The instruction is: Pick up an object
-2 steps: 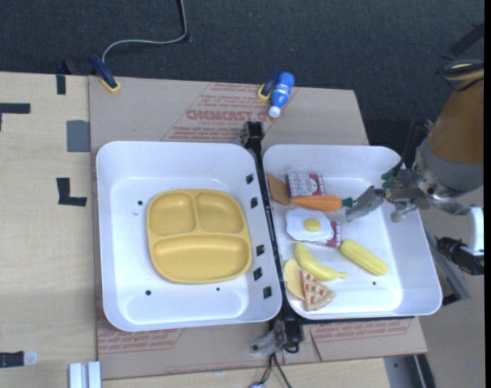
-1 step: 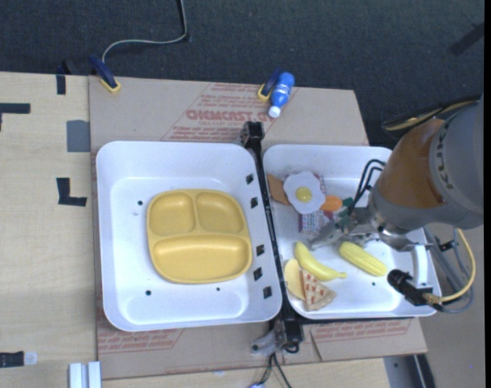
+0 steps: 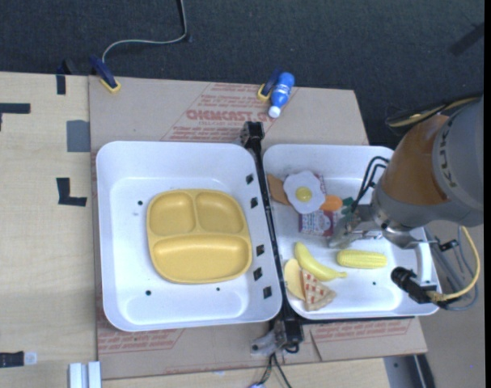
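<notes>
Two white bins sit side by side, and nothing has been lifted yet, so the pick is still to do. The gripper [image 3: 342, 231] hangs low over the right bin [image 3: 374, 297]; whether it is clenched or released I cannot tell, and nothing visibly rides in it. Just at its 4 o'clock lies a corn cob [image 3: 361, 259]. At its 7 o'clock lie a banana [image 3: 314, 263] and a pizza slice [image 3: 316, 292]. A fried egg [image 3: 302, 191] rests toward 11 o'clock, a small packet [image 3: 315, 221] just at 9 o'clock. The left bin [image 3: 120, 217] holds a yellow divided tray [image 3: 198, 236]. I judge the corn cob or the packet the likeliest target, both untouched.
</notes>
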Tool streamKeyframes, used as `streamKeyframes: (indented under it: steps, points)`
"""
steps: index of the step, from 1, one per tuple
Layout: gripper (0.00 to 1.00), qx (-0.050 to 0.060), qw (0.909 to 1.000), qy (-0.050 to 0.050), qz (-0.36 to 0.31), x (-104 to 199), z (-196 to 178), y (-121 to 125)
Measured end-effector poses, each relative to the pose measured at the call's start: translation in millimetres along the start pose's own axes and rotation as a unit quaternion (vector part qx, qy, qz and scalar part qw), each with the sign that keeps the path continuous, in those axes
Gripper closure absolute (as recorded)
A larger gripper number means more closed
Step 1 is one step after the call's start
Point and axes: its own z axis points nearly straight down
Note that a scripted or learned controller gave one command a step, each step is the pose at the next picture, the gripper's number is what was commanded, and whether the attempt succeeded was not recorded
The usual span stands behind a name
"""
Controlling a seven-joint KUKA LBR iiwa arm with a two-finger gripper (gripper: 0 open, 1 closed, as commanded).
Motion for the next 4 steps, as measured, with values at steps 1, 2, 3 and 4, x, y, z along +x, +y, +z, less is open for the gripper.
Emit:
streamKeyframes:
  steps: [1, 2, 3, 4]
  points:
    - [0.0, 0.0, 1.0, 0.0, 0.0, 0.0, 0.1, -0.1]
    - [0.0, 0.0, 1.0, 0.001, -0.001, 56.4, 9.6, 43.0]
    - [1.0, 0.001, 1.0, 0.001, -0.001, 56.3, 0.6, 42.5]
    - [1.0, 0.002, 1.0, 0.001, -0.001, 74.7, -106.1, 24.6]
